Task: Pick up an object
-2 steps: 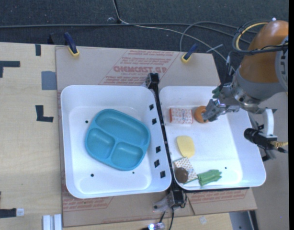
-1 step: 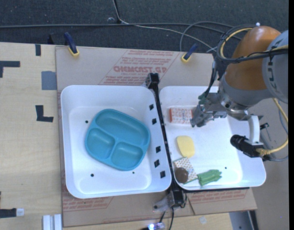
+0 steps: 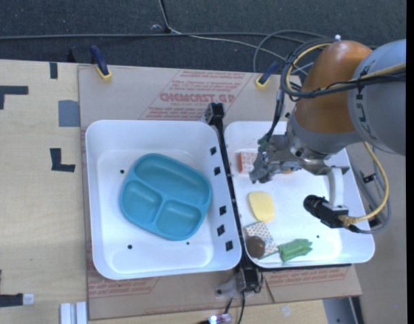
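Observation:
The right bin holds a pale yellow wedge, a small orange-and-white packet, a brown round piece on a patterned card and a green pod-like object. My gripper hangs low over the bin's left half, just right of the packet and above the yellow wedge. Its dark fingers point down toward the bin floor. I see nothing between them.
The left bin carries a blue divided plate. A black divider runs between the two bins. The arm's orange band and grey wrist cover the right bin's far corner. A black cylinder with cables hangs over the bin's right side.

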Tool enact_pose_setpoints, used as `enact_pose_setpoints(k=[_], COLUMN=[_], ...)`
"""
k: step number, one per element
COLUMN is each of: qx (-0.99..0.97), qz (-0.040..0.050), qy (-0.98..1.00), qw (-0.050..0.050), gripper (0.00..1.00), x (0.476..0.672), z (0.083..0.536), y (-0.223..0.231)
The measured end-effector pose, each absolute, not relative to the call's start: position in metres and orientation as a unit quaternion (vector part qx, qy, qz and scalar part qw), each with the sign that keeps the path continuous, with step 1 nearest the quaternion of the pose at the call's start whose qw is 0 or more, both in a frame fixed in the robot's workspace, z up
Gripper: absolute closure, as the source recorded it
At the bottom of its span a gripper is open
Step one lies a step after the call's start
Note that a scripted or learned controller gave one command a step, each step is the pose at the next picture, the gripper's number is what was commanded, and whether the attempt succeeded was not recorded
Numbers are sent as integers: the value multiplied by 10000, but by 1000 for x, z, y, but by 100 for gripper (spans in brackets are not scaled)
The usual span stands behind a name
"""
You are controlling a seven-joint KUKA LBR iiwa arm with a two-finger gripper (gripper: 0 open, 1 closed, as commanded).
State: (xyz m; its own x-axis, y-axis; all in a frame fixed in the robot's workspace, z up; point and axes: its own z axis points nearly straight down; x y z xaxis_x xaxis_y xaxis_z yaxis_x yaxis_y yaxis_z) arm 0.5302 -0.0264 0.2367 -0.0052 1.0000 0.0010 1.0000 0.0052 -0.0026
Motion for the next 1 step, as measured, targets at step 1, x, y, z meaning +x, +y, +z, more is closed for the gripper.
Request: enact_pose_setpoints(k=[1], qx=[-7043], qz=[4], qy=[-7099], qw=[14], gripper=[100], x=[521], z=[231], y=[37])
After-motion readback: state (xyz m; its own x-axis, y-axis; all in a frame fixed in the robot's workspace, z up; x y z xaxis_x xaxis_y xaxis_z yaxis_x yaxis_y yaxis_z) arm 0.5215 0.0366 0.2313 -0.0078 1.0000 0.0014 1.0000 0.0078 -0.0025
